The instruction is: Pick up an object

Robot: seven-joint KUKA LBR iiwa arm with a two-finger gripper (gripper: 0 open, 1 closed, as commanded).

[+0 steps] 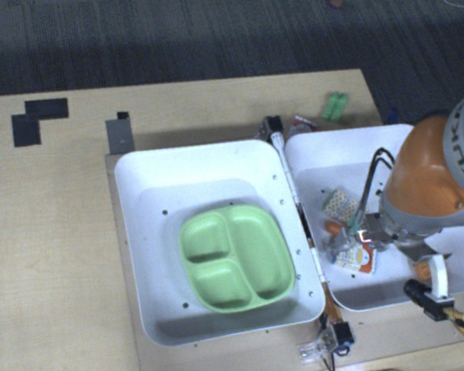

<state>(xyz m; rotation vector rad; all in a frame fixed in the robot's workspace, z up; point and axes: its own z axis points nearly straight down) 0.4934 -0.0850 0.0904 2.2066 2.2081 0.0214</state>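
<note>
— Where the arm reaches into the right bin, what's the gripper doing?
— Can't tell its grip — it's down among small objects. Two bins; left bin holds one green tray

I see a green divided tray lying in the left bin. My arm hangs over small clutter in the right bin.

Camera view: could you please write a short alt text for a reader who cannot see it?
A grey and orange robot arm reaches from the right into the right white bin, low over a small pile of mixed objects. The left white bin holds a green divided tray. Both bins sit on a wooden bench.
</note>
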